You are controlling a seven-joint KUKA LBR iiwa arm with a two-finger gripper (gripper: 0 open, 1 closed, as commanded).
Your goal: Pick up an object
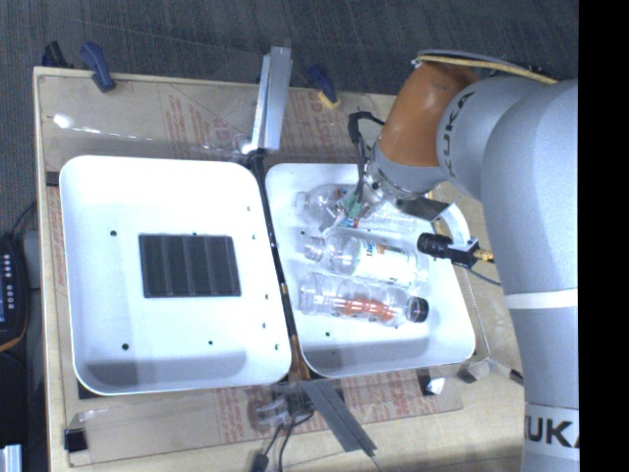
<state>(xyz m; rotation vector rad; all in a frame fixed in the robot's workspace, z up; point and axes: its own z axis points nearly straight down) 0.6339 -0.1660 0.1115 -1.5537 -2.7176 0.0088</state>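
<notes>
- The arm [511, 165] reaches in from the right, over the right bin [447, 347].
- The tool [356, 205] hangs low over the far part of that bin, among the bottles.
- I cannot tell if the tool is open or shut, or if it has hold of anything.
- Clear bottles [364, 254] lie in a heap in the right bin, just under the tool and nearer than it.
- One bottle with a black cap [359, 305] lies at the near side of the heap, apart from the tool.
- The left bin [98, 342] has a dark block [190, 265] in its middle.
- Both bins sit side by side on the table [147, 101].
</notes>
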